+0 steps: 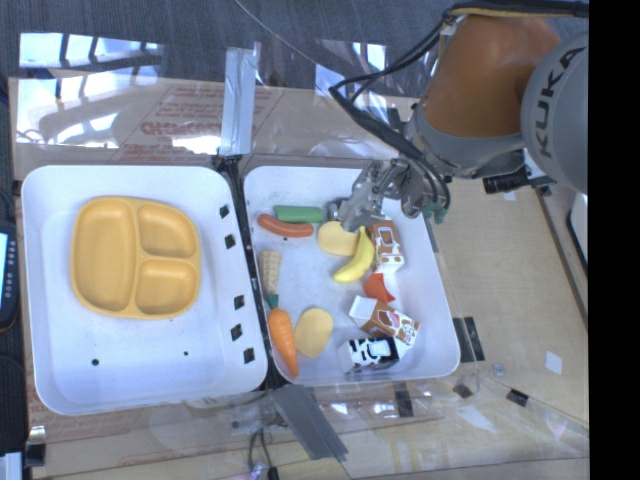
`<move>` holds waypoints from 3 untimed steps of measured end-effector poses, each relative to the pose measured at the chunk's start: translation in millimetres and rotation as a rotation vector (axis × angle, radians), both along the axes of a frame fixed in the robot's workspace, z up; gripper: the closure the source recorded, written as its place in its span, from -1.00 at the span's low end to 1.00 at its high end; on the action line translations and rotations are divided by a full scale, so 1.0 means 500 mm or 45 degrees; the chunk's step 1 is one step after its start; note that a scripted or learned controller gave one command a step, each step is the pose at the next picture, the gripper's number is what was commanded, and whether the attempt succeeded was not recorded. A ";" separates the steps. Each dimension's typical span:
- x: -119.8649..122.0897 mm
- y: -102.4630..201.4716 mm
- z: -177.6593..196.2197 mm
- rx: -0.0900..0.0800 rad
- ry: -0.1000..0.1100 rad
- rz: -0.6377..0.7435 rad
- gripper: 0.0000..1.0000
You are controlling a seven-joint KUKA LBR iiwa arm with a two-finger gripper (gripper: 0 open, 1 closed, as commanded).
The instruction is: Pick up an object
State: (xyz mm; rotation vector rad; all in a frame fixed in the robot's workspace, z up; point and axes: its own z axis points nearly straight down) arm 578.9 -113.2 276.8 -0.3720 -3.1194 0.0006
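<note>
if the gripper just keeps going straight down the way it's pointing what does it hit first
Probably the round yellow piece beside the banana: the gripper points down-left at it in the right bin. Depth is unclear from this slanted view.

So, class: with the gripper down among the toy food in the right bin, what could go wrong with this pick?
1. The gripper sits where the banana, a yellow round piece and a small carton crowd together, so it may nudge or catch the wrong one.
2. The sausage and green piece lie close by and could be pushed aside.
</note>
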 end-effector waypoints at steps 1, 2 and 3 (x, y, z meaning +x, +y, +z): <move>-0.176 0.100 -0.018 0.000 -0.001 -0.090 1.00; -0.184 0.043 -0.153 0.001 0.003 0.384 1.00; -0.135 0.016 -0.324 0.003 0.006 0.148 1.00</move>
